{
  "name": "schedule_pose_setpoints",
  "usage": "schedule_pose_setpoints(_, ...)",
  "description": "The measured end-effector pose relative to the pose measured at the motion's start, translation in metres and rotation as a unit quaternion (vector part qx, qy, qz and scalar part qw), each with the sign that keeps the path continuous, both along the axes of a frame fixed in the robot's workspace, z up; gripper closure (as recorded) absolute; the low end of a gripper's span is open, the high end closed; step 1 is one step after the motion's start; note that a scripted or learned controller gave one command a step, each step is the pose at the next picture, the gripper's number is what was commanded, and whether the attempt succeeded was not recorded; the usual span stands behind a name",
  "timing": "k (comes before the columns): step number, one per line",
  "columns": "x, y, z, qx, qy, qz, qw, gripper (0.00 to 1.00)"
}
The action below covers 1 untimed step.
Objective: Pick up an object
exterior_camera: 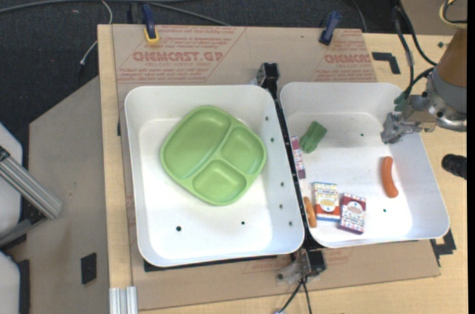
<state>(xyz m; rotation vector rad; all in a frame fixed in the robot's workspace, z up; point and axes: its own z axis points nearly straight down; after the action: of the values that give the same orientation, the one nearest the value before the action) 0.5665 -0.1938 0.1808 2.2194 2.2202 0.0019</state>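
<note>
The right bin [356, 101] holds several small objects. A green block [312, 136] lies near its left wall, and an orange sausage [390, 177] lies toward the right wall. Two small printed boxes [325, 200] [352, 213] sit near the front, with a thin orange stick [311, 211] beside them. A pink strip [298, 157] rests along the left wall. My gripper [391, 131] hangs over the right side of this bin, just behind the sausage and apart from it. I see nothing in the gripper.
The left bin [148, 223] holds a green divided plate [214, 154]. A black divider [283, 157] runs between the bins. Clamps [151, 32] [330, 28] pin the cardboard at the back. Cables lie on the floor beyond.
</note>
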Motion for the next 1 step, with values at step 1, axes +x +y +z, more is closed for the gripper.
schedule_pose_setpoints(1,0.0008,-0.0001,0.0263,0.0,0.0,0.0,1.0,1.0)
